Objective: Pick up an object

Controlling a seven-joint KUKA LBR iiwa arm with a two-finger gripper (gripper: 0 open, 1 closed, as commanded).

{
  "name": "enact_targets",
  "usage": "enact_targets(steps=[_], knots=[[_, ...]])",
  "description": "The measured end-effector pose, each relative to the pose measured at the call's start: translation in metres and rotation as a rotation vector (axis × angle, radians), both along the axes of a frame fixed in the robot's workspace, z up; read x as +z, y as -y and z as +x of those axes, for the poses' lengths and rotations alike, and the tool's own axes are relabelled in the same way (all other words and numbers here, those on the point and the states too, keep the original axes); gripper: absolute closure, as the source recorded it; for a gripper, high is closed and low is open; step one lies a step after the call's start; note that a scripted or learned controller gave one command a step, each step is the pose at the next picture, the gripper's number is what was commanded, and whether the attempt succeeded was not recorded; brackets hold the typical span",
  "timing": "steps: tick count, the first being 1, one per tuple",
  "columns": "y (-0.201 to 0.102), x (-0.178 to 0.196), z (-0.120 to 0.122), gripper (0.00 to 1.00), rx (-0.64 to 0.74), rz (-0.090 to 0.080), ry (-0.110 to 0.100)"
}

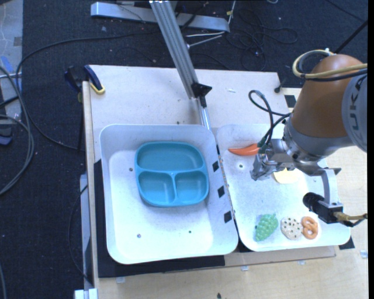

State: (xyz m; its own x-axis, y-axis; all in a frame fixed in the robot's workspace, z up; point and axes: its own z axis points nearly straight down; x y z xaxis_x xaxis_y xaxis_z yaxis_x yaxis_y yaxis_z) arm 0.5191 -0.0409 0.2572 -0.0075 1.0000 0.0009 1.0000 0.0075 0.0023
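The blue divided tray (pixel 172 174) sits alone in the left bin (pixel 117 233), while the gripper (pixel 261 169) hangs low over the right bin (pixel 248 242) near the orange carrot (pixel 242 150), presumably lining up a grab there, with green grapes (pixel 266 226), cookie (pixel 290 228) and pretzel (pixel 309 227) along its front edge.

I was working in a robotics lab. Loose cables (pixel 35 137) trailed over dark carpet (pixel 41 233) left of the bench (pixel 146 87), and a metal stand (pixel 158 14) stood behind it.

The gripper (pixel 261 169) hung over the right bin (pixel 339 236). The carrot (pixel 242 150) lay just behind it; the divided tray (pixel 172 173) sat in the left bin (pixel 117 233).
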Motion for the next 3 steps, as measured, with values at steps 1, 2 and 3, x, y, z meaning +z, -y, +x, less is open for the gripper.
enact_targets(steps=[1,2,3], knots=[[-0.038,-0.014,0.026,1.00,-0.001,-0.002,-0.001],[-0.083,-0.009,0.053,1.00,-0.001,0.000,0.001],[-0.126,-0.023,0.092,1.00,-0.001,-0.001,0.001]])
